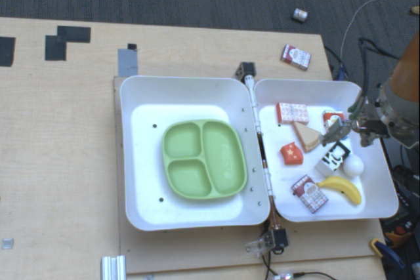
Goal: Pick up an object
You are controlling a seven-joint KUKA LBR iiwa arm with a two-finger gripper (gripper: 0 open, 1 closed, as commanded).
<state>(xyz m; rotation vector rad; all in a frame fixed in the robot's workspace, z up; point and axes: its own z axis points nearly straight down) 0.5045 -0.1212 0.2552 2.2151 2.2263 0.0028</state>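
arm [408, 85] is grey with a fat orange band just above the wrist, poking over the right bin's [387, 197] far edge. the gripper [341, 132] end is dark, bony metal, kinda blurry, with a couple of thin black cables hanging around beside it.

Both white bins [190, 92] looked like smooth, slightly glossy plastic. The green divided plate [204, 159] appeared matt plastic. The bench [59, 141] showed a pale wood-grain finish, matt. The banana [342, 189] at the right bin's near edge looked smooth, faintly shiny.
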